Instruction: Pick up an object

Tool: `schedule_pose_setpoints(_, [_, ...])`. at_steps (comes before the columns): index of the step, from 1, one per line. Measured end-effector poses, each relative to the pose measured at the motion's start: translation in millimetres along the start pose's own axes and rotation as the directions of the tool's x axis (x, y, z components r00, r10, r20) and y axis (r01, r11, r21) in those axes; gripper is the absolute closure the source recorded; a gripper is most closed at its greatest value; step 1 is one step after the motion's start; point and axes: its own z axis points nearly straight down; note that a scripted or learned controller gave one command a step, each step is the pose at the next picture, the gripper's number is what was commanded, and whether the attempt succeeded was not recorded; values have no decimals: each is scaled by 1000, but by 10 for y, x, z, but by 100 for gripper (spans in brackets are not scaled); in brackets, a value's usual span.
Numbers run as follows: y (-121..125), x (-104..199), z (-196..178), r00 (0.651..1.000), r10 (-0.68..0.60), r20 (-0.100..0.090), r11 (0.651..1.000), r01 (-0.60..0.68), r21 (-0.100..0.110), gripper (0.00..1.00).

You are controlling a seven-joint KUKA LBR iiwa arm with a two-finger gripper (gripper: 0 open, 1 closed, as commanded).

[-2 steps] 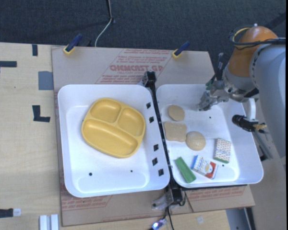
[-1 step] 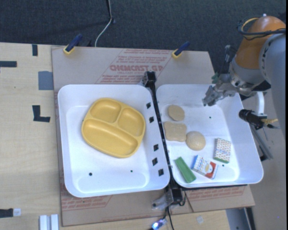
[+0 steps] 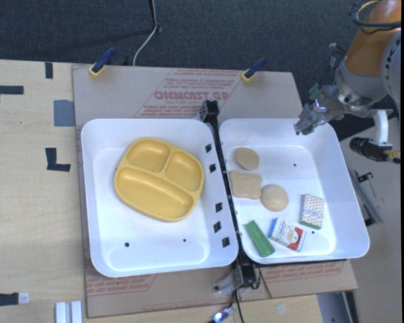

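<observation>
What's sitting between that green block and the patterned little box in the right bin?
In the camera view, a small red, white and blue packet lies between the green rectangular block and the patterned small box.

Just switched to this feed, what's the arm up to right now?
The arm's tool sits at the upper right corner of the right bin, with nothing seen between its fingers. Inside that bin lie three tan food pieces, a green block and two small boxes. The left bin holds a yellow divided plate. Nothing looks picked yet.
</observation>
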Motion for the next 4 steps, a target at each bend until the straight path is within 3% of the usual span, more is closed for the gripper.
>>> schedule_pose_setpoints(1, [13,4,-518,1000,0,0,1000,0,-2,100])
schedule_pose_setpoints(3, [-249,997,-267,1000,-2,-1,1000,2,7,100])
schedule_pose_setpoints(4, [-250,1557,-325,1000,-4,-2,1000,4,5,100])
